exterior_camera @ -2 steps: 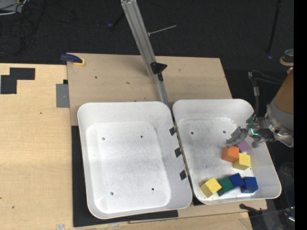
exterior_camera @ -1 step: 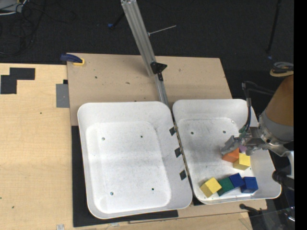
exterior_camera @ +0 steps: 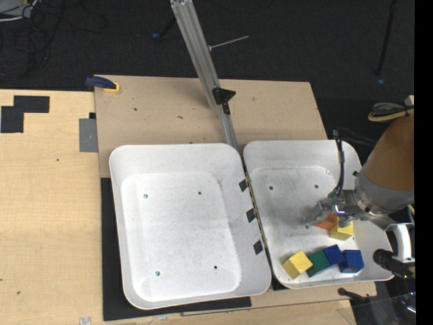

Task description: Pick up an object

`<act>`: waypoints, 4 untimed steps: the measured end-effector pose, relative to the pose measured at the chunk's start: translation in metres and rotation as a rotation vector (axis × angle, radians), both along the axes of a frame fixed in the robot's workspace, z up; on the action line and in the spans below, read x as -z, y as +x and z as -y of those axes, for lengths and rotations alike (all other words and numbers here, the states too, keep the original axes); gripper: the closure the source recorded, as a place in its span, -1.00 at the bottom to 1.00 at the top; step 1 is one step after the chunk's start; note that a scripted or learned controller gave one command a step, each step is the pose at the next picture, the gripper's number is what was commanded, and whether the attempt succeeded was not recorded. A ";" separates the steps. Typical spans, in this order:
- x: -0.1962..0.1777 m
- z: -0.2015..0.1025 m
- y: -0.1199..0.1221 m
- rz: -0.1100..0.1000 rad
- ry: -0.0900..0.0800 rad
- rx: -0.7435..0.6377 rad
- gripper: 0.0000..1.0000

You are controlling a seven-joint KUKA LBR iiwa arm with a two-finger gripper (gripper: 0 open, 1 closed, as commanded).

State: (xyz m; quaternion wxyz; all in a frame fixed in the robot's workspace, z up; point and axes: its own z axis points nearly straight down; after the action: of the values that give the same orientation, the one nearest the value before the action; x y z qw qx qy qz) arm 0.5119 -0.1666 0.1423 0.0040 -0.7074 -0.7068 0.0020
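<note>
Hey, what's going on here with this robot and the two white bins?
A grey robot arm reaches in from the right over the right bin. Its gripper is down among a cluster of small blocks near that bin's front right corner, right by an orange block and a pale yellow block. A yellow block, a green block and two blue blocks lie nearer the front. Nothing looks lifted yet.

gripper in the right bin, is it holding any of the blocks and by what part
Cannot be told. The gripper is down in the right bin over an orange block and a pale yellow block, but no block shows between its tips.
</note>
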 end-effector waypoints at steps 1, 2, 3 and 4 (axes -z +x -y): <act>0.022 0.001 0.005 0.020 -0.006 -0.003 -1.00; 0.019 0.001 0.000 0.006 -0.001 0.007 1.00; -0.041 0.004 -0.005 0.011 -0.004 0.001 1.00; -0.091 0.001 -0.013 0.012 -0.004 -0.001 1.00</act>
State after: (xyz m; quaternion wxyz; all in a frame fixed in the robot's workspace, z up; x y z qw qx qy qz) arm 0.4988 -0.1676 0.2329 -0.0013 -0.7069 -0.7073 -0.0008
